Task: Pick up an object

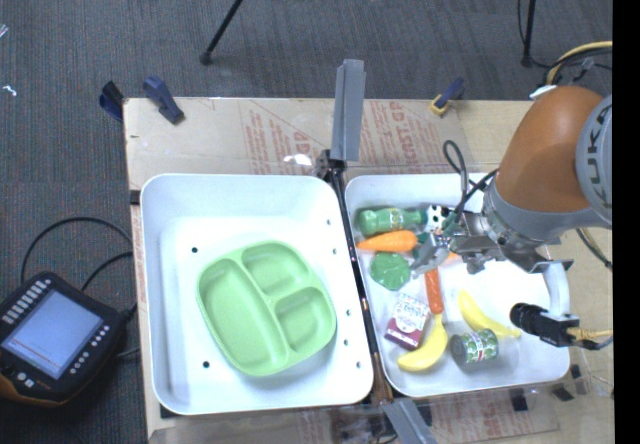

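Hovering fingers [432,254] btwn carrot [388,242] & broccoli [390,271], rt bin [555,357]; open/shut state can't tell.

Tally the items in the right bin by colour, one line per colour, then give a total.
Green: 3, a bottle, a leafy vegetable, a can
Orange: 2, a large carrot, a thin carrot
Yellow: 2, bananas
Red and white: 1, a small box
Black and white: 1, a small toy
Total: 9
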Robot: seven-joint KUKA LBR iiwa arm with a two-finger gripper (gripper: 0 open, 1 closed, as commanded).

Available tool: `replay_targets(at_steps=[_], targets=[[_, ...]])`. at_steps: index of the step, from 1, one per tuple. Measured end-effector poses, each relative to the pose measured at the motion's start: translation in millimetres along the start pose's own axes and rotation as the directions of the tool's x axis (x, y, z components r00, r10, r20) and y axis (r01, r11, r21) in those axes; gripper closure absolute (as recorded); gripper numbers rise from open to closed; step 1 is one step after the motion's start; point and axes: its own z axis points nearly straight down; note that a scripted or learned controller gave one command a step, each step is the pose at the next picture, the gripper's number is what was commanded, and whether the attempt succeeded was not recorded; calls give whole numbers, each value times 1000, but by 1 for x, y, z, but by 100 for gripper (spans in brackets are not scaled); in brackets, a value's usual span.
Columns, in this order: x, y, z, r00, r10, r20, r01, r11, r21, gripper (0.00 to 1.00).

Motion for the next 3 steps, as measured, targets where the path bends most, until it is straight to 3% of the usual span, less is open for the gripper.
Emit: replay_targets(at_steps=[1,2,3], targets=[[32,-22,-22,999,34,0,-34,999,-1,0],[46,-1,6,994,-110,0,110,994,0,0],[82,-30,7,977,-213,1,213,977,0,0]])
